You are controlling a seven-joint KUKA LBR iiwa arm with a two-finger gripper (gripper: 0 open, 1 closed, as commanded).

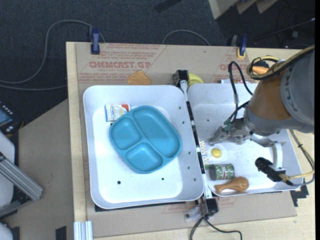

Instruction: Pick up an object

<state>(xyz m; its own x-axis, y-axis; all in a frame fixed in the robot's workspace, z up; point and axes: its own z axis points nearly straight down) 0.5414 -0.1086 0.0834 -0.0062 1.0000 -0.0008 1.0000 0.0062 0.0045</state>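
Observation:
My gripper [223,134] hangs low over the middle of the right bin [215,96], reaching in from the right. Just below it, a small yellow object [216,153] lies on the bin floor, close to the gripper but apart from it. Further toward the front lie a green can [221,172] on its side and a tan drumstick-shaped piece [232,185]. I see nothing held in the gripper. In the left bin [100,174], a blue divided plate [144,138] lies flat, with a small white packet [115,111] at its upper left.
A patterned card [202,148] leans at the right bin's left wall. An orange piece [138,77] and a yellow ball [194,79] sit on the bench behind the bins. Blue clamps [95,40] hold the board's far edge.

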